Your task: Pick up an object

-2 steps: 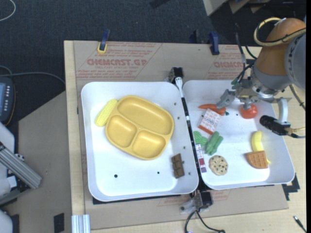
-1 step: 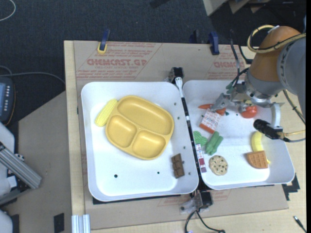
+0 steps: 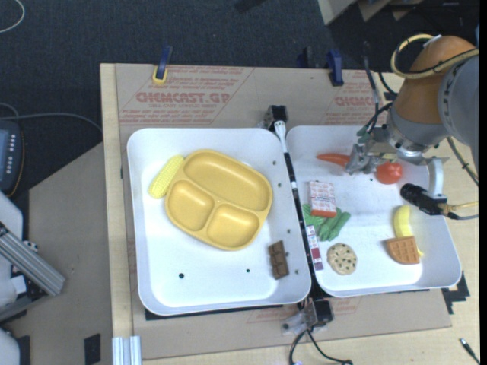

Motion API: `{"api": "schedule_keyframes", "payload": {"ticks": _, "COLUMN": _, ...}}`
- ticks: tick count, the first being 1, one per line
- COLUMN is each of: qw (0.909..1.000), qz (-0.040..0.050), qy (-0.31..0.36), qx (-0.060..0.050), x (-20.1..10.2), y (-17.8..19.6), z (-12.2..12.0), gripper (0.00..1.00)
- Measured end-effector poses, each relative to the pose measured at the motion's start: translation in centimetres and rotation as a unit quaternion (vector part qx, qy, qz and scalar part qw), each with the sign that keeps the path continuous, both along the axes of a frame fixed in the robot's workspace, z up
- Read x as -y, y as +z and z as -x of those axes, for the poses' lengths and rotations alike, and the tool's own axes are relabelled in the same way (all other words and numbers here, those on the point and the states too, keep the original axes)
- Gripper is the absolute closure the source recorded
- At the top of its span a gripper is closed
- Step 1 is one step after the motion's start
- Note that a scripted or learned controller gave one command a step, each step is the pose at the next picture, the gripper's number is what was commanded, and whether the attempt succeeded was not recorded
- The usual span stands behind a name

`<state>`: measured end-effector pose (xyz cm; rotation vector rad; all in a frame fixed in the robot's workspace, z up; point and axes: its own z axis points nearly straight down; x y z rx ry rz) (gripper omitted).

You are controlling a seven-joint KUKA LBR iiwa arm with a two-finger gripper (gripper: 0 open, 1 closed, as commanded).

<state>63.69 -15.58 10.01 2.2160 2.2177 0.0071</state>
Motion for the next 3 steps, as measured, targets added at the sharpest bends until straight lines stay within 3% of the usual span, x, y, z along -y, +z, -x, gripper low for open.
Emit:
{"api": "schedule_keyframes", "payload": {"ticks": 2, "qw": 1.0000, "qz": 0.0005, "qy": 0.000, "qx": 0.000, "x": 0.5, "y": 10.2, "z": -1.2, "gripper": 1.00}}
{"api": "schedule_keyframes", "payload": {"ticks": 3, "qw": 1.0000, "qz": 0.0003, "qy": 0.000, "qx": -0.001, "x": 0.5, "y": 12.7, "z": -1.3, "gripper": 1.00}}
